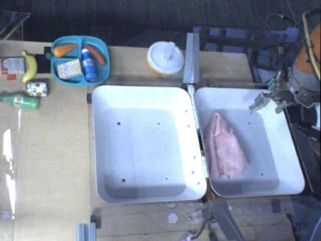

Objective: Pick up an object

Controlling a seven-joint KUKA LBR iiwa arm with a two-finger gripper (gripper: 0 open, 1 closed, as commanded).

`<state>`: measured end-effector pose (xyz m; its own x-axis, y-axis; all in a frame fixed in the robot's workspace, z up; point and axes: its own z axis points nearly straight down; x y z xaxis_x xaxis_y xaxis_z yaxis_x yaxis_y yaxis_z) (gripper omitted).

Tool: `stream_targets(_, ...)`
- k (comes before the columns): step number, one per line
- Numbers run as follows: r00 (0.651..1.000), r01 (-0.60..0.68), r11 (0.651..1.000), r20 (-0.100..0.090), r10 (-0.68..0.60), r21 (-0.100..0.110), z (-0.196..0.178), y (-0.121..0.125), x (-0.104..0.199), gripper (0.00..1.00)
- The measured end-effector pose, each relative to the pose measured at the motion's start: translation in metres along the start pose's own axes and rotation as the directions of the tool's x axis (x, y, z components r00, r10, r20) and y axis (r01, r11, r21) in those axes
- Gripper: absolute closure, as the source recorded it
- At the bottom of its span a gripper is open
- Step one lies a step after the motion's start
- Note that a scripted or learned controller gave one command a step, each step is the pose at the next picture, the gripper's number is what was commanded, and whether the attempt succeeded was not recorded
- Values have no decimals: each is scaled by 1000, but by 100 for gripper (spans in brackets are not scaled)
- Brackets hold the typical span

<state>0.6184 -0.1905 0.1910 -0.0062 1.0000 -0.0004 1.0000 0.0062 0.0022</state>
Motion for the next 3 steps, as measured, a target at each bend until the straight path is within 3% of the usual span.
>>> stream_targets(1,988,-152,988,1,152,0,-20,3,-14,0)
stream_targets(2,994,-106,994,0,106,-3,-63,-3,32,0)
stream_targets(3,994,-107,994,-1,107,3,49,-27,62,0)
